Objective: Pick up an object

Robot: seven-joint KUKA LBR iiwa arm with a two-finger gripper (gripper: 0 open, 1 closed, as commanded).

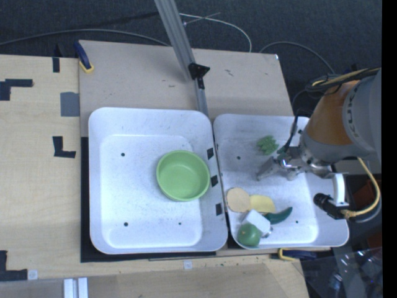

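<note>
We see the arm [347,120] reaching in from the right side of the camera view, its grey body bulky at the edge and the orange band showing above the wrist. The wrist angles down and to the left. The claw [268,170] points leftward and slightly downward, its metal fingers [265,169] slender and close together; whether they are parted or closed, we cannot tell.

We see two shallow white plastic bins [105,166], matt and faintly speckled, and in the left one a round green plastic bowl [182,175] with a smooth, slightly glossy surface. The pale wooden bench top [31,166] looks matt, and the slanted grey metal pole [173,27] has a dull sheen.
</note>
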